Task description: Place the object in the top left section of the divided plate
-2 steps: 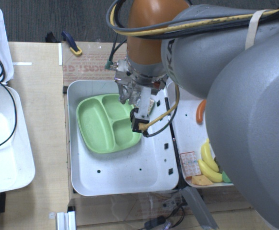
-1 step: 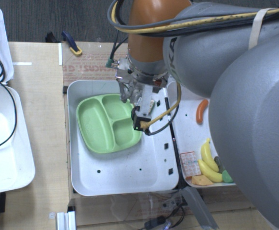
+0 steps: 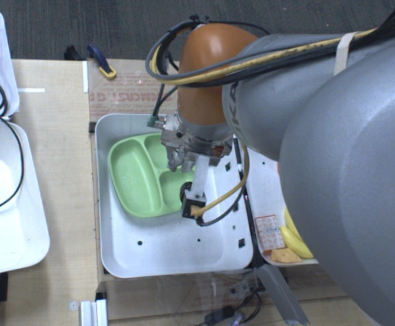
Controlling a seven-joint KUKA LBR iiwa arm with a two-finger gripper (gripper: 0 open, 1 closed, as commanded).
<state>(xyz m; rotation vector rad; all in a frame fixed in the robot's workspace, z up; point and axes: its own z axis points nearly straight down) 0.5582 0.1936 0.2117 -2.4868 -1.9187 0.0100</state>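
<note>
A light green divided plate (image 3: 138,178) lies in the left half of a shallow white bin (image 3: 157,250). Its long section faces left and two smaller sections sit on the right, partly hidden by the arm. My gripper (image 3: 178,160) hangs over the plate's right side, above the ridge between the two small sections. The orange wrist band (image 3: 208,66) and grey arm cover the gripper's upper part. No object shows between the gripper's tips from this angle.
A yellow banana-like item (image 3: 294,240) lies at the bin's right, beside a printed label (image 3: 268,231). A second white bin (image 3: 7,202) with black cables (image 3: 1,87) stands to the left. A blue-handled tool (image 3: 100,61) rests on the bench behind.
</note>
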